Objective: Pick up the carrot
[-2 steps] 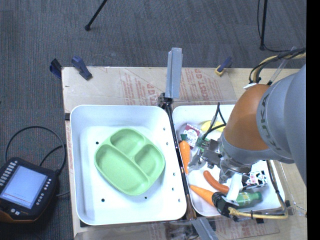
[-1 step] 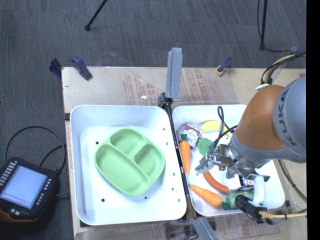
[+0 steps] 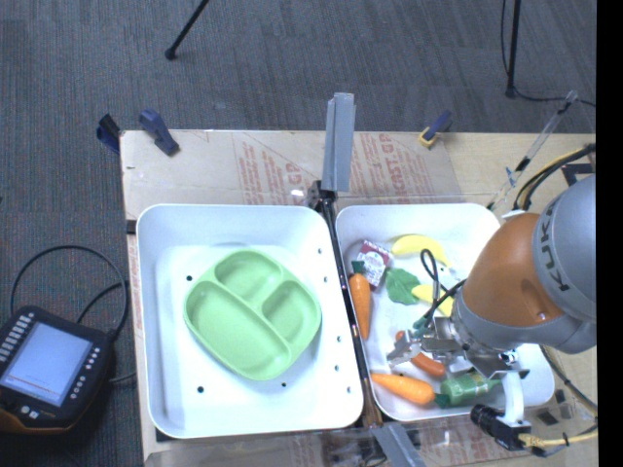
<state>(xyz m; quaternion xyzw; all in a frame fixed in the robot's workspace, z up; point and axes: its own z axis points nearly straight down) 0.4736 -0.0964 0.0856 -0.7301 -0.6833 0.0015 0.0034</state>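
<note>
Two carrots lie in the right bin (image 3: 487,217). One long orange carrot (image 3: 361,305) lies along the bin's left wall, pointing toward the front. A second carrot (image 3: 404,387) rests near the front edge. My gripper (image 3: 417,344) hangs low over the bin's front middle, right of the long carrot and just above the front one. A small orange piece (image 3: 426,365) sits directly under the gripper. The arm's orange band and grey wrist hide the bin's right part.
A green divided plate (image 3: 253,311) lies in the left bin (image 3: 156,261). The right bin also holds a yellow banana (image 3: 419,246), a maroon packet (image 3: 372,256), a green leafy toy (image 3: 401,285) and a green bottle (image 3: 465,388).
</note>
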